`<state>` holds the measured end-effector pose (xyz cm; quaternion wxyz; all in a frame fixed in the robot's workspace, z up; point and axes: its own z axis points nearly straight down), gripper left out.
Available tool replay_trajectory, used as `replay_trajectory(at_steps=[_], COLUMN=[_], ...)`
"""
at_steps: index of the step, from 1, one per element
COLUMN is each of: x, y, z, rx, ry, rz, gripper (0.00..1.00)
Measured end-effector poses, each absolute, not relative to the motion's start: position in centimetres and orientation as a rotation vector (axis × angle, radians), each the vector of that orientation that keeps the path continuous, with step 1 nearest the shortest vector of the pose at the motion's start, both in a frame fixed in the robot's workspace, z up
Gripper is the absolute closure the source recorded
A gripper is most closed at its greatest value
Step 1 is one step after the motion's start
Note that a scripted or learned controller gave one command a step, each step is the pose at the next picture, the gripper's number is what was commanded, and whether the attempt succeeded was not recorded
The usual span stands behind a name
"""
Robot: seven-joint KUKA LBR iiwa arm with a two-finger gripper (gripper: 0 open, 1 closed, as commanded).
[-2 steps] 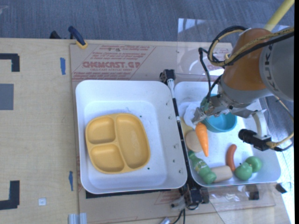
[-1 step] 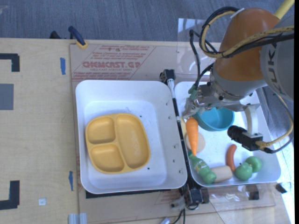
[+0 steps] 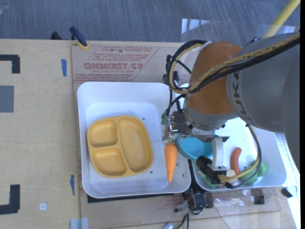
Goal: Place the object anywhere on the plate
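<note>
**A:** Starting at your left, what sits in the first bin?

**B:** You have the left bin [image 3: 95, 92], shallow, white and smooth-walled, holding a yellow plate [image 3: 120, 146]. That plate is a rounded square moulded into three compartments, matte plastic by the look of it. Just right of it, apart from its rim, a carrot [image 3: 170, 161] lies on the bin floor near the right wall, its thick end up and its tip pointing down the frame.

**A:** And the right bin?

**B:** In the right bin [image 3: 276, 168] you can see a blue bowl-like piece [image 3: 192, 148] against the left wall, a small red-orange sausage shape [image 3: 236, 159] further right, and something green [image 3: 259, 168] at the lower edge, partly covered by cables.

**A:** Where is the gripper, and what are the jaws doing?

**B:** The gripper [image 3: 177, 125] hangs above the seam between the two bins, just over the carrot's thick end. The wrist hides the jaws from you, so you cannot tell whether they are open or closed.

**A:** What about the surface and the room?

**B:** The bins rest on a brown board printed with red lettering [image 3: 114, 61], laid on a pale wooden bench [image 3: 33, 128] marked with black and blue tape. Beyond it you see blue-grey carpet [image 3: 95, 8].
</note>
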<state>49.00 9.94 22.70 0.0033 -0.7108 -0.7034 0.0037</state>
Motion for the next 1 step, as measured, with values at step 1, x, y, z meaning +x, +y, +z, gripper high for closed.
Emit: replay_trajectory(at_steps=[1], x=[49.13], y=[9.77], z=[22.9], rx=[-2.234], ry=[-2.204], rz=[0.006], gripper=[0.0])
